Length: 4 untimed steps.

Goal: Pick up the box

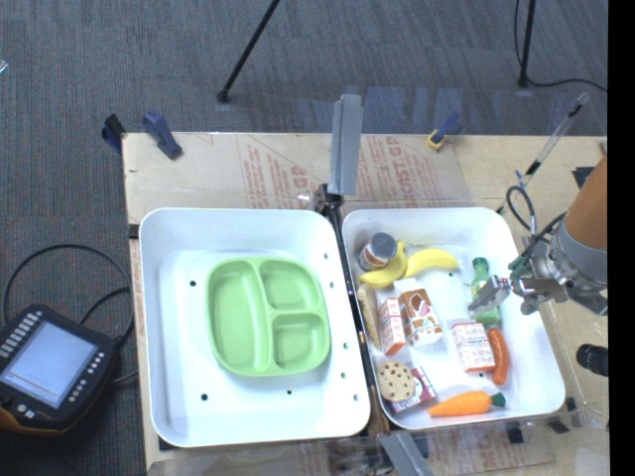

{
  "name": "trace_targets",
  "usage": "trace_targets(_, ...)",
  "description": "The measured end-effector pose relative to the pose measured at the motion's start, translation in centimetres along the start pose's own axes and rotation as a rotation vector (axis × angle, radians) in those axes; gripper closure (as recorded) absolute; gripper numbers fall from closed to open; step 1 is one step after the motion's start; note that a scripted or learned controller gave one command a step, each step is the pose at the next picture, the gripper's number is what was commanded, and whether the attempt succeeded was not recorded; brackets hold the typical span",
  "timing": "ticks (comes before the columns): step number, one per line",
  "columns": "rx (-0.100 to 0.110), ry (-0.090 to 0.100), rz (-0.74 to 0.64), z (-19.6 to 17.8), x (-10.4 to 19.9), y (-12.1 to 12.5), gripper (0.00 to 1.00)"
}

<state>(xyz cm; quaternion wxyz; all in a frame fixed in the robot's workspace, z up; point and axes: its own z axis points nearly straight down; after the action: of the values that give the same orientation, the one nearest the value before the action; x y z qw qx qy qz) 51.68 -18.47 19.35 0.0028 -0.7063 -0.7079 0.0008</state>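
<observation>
Right bin (516, 228): small box (422, 315) at centre, among toy food. Likely light, stiff card; pinch across its narrow sides. Claw (493, 298) hovers near; grip state unclear

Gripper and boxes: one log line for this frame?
gripper: over right bin, by green bottle | boxes: mid-bin, none held | left bin: green tray

Plate (268, 317): light green. Bins (164, 266): white. Banana (422, 264): yellow. Carrot (462, 404): orange, green top. Box (420, 316): white-red print. Cookie (396, 380): tan, dark-spotted.
</observation>
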Motion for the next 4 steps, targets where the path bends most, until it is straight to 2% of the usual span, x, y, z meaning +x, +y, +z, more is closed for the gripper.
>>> trace_targets(1, 0.002, 0.002, 0.001, -0.8, 0.0, 0.0, 1.0)
trace_targets(2, 0.003, 0.008, 0.234, 9.4, -1.2, 6.5, 1.0)
trace_targets(3, -0.003, 0.001, -0.314, 10.6, -2.0, 6.4, 1.0)
trace_targets(4, -0.006, -0.004, -0.608, 8.0, -2.6, 7.1, 1.0)
